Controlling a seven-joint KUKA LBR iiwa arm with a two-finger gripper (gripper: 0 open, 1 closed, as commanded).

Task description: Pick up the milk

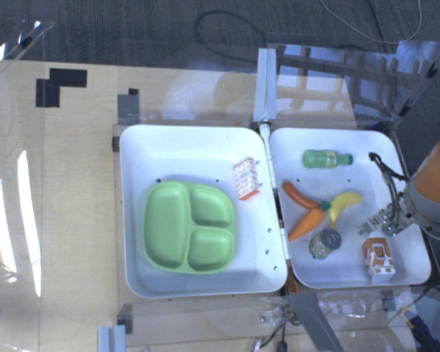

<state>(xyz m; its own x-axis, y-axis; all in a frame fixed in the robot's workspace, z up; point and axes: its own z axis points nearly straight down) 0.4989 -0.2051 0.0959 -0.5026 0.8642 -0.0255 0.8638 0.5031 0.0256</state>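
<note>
Gripper (385, 222) sits low over the right bin (352, 141), near its 3 o'clock wall; arm enters from 3 o'clock. Whether it is parted or closed: cannot tell, the metal parts blur together at this slant. Nothing visibly clamped in it.

Milk (379, 259) — small orange-and-white carton — stands in the right bin's 5 o'clock corner, just beside the gripper at its 6 o'clock, apart from it or barely so; contact not resolvable.

Risks, judged from this layout:
- Carton is close to the bin wall and corner, so a finger may land on the rim or wall instead of beside the carton.
- Off-centre descent could tip or push the carton rather than straddle it.
- Dark-lidded jar (324, 243) lies near, at 9 o'clock of the carton; a wide sweep could knock it.

Further out: banana (342, 203), carrot (306, 224), a red sausage-like item (301, 195), green bottle (326, 158). Left bin (191, 141) carries a green divided plate (190, 226) and a second small carton (246, 179) at its 3 o'clock edge; possible wrong target.
</note>
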